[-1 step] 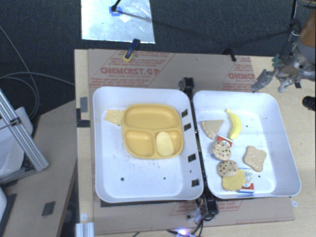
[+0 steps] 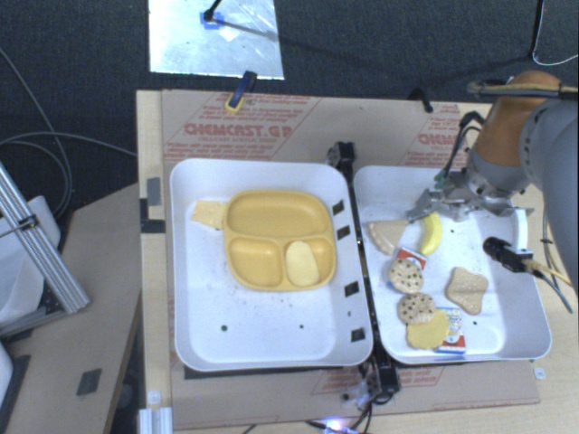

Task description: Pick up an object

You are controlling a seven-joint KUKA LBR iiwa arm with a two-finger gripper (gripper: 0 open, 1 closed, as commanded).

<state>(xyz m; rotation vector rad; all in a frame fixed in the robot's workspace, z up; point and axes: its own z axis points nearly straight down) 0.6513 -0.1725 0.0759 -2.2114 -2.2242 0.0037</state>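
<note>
My gripper [image 2: 439,212] hangs low over the back of the right bin [image 2: 534,328], and its silver fingers look spread open. A small yellow banana [image 2: 431,236] lies on the bin floor just in front of it, its upper end right at the fingertips. Beside the banana lie a pale wedge [image 2: 385,236], two chocolate-chip cookies [image 2: 407,277] [image 2: 416,308], a slice of toast [image 2: 466,289] and a yellow round piece [image 2: 428,331]. Nothing is lifted.
The left bin [image 2: 194,324] bears a yellow divided tray [image 2: 271,220] with an oval piece [image 2: 302,262] in one compartment, and a yellow slice [image 2: 209,213] beside it. A black divider [image 2: 355,242] runs between the bins. My arm [image 2: 529,143] fills the right rear corner.
</note>
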